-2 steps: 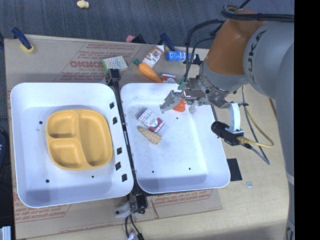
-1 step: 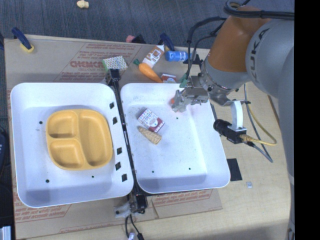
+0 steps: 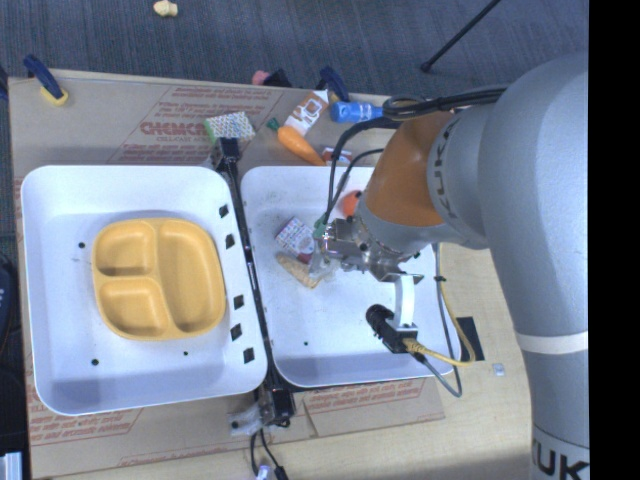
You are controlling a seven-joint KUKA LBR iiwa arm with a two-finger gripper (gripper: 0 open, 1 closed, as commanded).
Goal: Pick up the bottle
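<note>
Two bins sit side by side on the bench: the left bin (image 3: 40,268) holds a divided tray (image 3: 158,276) at its middle, and the right bin (image 3: 330,353) holds small packets (image 3: 298,240) near its upper middle. Above the right bin, outside its rim, lies a bottle (image 3: 305,113).

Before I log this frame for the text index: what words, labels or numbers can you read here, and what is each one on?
"CHEMC...", red print, cut off: on the cardboard sheet behind the left bin.
"KU...", cut off by the frame: on the arm, bottom right.
Red small print on the cardboard under the bins: too blurred to read.
Label on the small bottle behind the right bin: too small to read.
</note>
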